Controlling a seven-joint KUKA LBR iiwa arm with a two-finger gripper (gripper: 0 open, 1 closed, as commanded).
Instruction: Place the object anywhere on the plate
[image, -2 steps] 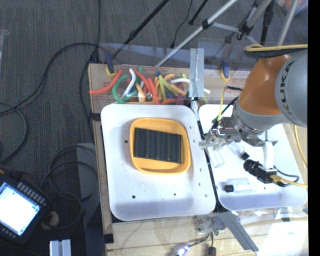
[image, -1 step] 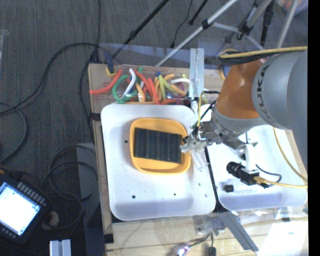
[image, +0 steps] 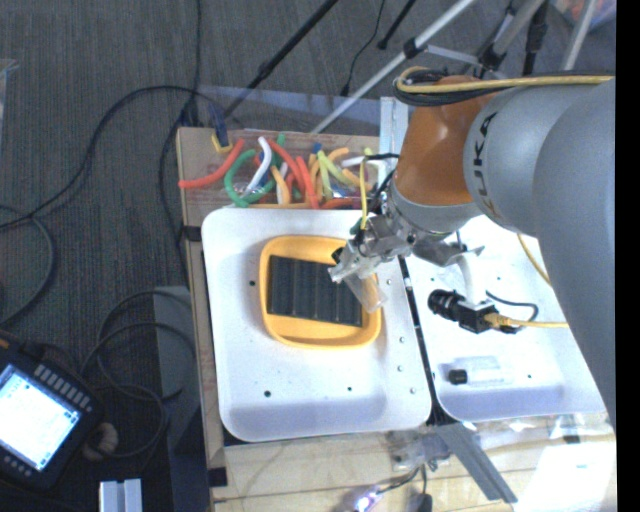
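The yellow plate (image: 318, 339), with its dark ribbed centre, lies in the middle of the left bin (image: 300, 410), nudged a little toward 12 o'clock. That leaves it open from above and an easy target from the arm's side. The gripper (image: 358, 262) hangs over the plate's rim at about 3 o'clock, just inside the wall that divides the two bins. A pale translucent piece (image: 372, 292) shows directly beneath it, toward 5 o'clock, lying across or just above that rim. This is probably the object to be placed, brought in over the nearest edge since any spot on the plate counts. Whether the claw is clamped on it or already parted cannot be told, because the wrist hides the tip. The arm (image: 545, 150) enters from 2 o'clock, and its orange band (image: 440, 150) sits above the top of the divide. The wrist pitches steeply down and toward 8 o'clock, so the tool leans inward over the plate. In the right bin (image: 520, 400), a small dark-and-white item (image: 472, 376) rests near 6 o'clock, well apart from the gripper. Coloured tubes (image: 280, 172) are bunched beyond the left bin at 12 o'clock.
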